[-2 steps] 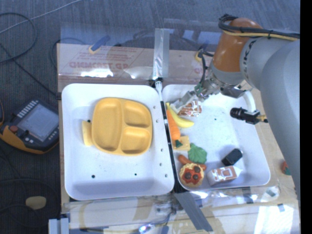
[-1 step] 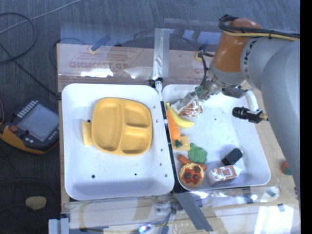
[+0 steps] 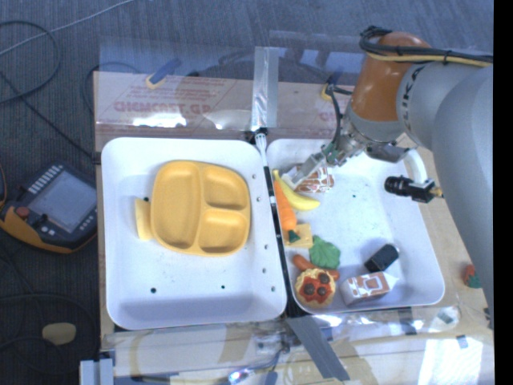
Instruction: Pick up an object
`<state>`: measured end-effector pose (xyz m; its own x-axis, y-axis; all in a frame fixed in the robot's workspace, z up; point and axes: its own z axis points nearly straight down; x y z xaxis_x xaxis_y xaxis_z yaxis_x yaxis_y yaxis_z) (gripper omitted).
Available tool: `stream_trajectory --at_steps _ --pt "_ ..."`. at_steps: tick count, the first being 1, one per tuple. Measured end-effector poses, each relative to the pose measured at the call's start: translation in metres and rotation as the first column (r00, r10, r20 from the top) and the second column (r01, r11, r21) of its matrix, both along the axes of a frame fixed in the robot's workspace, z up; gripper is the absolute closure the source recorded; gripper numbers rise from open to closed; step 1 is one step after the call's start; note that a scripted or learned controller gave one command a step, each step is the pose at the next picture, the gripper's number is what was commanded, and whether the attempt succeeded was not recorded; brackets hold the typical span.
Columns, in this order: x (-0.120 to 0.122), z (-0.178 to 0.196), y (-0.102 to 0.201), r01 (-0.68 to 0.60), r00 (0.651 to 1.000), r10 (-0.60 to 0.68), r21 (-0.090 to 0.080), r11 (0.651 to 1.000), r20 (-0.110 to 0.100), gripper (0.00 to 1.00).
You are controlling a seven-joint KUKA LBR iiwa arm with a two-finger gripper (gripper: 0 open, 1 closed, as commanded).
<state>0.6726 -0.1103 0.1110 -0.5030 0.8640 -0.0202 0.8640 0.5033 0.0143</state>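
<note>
My gripper [image 3: 307,170] reaches down and to the left from the orange-banded wrist into the back left of the right bin [image 3: 417,239]. Its tip sits right over a small white and red carton [image 3: 317,184], and I cannot tell whether it touches the carton. Just left of the carton lie a yellow banana [image 3: 295,197] and an orange carrot [image 3: 286,212] along the bin's left wall.
Toward the right bin's front are a cheese wedge [image 3: 301,235], green broccoli [image 3: 325,253], a pizza toy [image 3: 314,285], a black block [image 3: 381,257] and a small brown and white carton [image 3: 367,285]. The left bin [image 3: 128,295] holds a yellow divided plate [image 3: 200,207].
</note>
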Motion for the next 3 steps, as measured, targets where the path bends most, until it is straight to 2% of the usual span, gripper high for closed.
stream_trajectory --at_steps 1,2,3 --pt "-0.004 0.0 0.0 0.006 1.0 -0.006 0.0 1.0 0.014 0.0" --pt "-0.007 0.001 -0.001 -0.055 0.998 0.055 -0.001 0.998 0.015 0.0" --pt "-0.022 0.085 -0.066 0.122 0.992 -0.122 0.006 0.993 -0.021 0.0"
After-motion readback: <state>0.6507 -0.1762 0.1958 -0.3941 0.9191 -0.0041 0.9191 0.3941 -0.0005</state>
